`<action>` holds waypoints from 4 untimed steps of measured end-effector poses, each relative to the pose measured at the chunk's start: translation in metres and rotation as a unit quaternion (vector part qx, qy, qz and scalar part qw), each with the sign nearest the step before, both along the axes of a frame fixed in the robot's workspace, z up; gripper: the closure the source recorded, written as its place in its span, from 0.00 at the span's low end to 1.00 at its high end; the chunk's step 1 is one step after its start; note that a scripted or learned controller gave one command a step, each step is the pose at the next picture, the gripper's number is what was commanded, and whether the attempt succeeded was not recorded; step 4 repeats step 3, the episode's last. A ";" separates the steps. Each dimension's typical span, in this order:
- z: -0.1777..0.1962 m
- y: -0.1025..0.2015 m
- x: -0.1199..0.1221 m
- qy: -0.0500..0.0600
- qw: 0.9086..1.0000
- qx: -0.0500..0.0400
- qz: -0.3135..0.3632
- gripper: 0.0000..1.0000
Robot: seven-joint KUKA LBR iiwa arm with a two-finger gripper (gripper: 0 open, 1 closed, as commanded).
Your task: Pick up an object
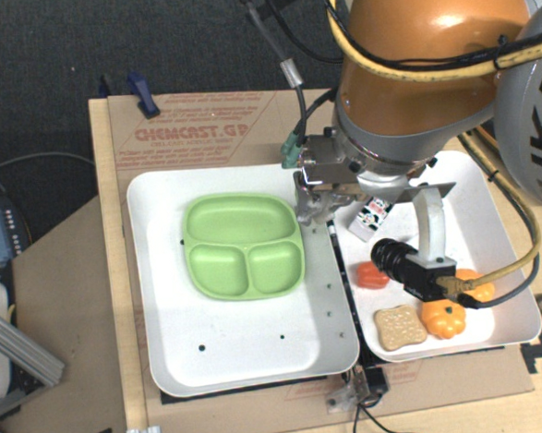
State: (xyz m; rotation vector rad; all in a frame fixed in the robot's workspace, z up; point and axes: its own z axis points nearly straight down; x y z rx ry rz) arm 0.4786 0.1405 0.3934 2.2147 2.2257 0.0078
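The right bin point(495, 241) holds several small objects. A white box with black patches point(373, 215) lies just below the wrist, and a red piece point(370, 275) sits by the bin's left wall. At the front are a tan bread slice point(399, 326) and an orange pumpkin-like toy point(444, 319). A second orange piece point(481, 289) lies behind the toy. My gripper point(323, 198) hangs low over the divide between the bins, at the right bin's back left, mostly hidden by the big orange wrist. Nothing is visibly held in it.
In the left bin point(168, 338) a green divided plate point(243, 245) lies toward the back, with two small dark specks on the floor in front of it. Brown cardboard point(190, 124) lies behind the bins, and cables hang above.
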 end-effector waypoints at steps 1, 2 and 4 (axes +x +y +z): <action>0.013 0.000 0.027 0.000 1.000 -0.001 -0.003 1.00; 0.023 0.001 0.026 0.000 1.000 -0.001 -0.002 1.00; 0.033 0.001 0.027 -0.001 1.000 -0.001 -0.001 1.00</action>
